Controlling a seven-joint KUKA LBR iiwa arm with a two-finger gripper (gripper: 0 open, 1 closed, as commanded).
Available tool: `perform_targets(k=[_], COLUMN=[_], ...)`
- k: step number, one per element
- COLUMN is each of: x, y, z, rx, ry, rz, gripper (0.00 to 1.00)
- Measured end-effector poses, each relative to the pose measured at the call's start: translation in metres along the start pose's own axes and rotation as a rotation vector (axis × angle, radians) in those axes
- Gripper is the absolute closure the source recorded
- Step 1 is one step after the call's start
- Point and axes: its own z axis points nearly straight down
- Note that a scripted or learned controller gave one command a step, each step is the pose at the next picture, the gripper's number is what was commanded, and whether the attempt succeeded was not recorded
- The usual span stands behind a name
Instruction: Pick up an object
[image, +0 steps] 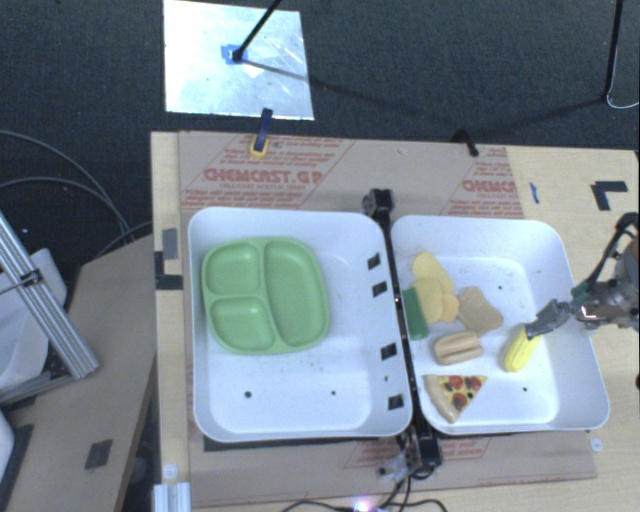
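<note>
Currently, the gripper (545, 322) sits low in the right bin (575, 400), touching the corn (518, 351); its opening cannot be judged. Descending squarely over the corn, apart from the hotdog (458, 347), should favour 1 clean grasp.

fingers (547, 318) hover just above yellow corn (518, 351) in right bin (560, 400).
</note>
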Motion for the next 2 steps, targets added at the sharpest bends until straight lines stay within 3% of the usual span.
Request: perform_targets(k=[1,2], x=[-0.007,0.055], y=[-0.002,0.061], z=[0.127,0.122], rx=[-0.002,-0.006], ry=[-0.001,0.001], rz=[0.003,-0.009], gripper=[0.00,0.00])
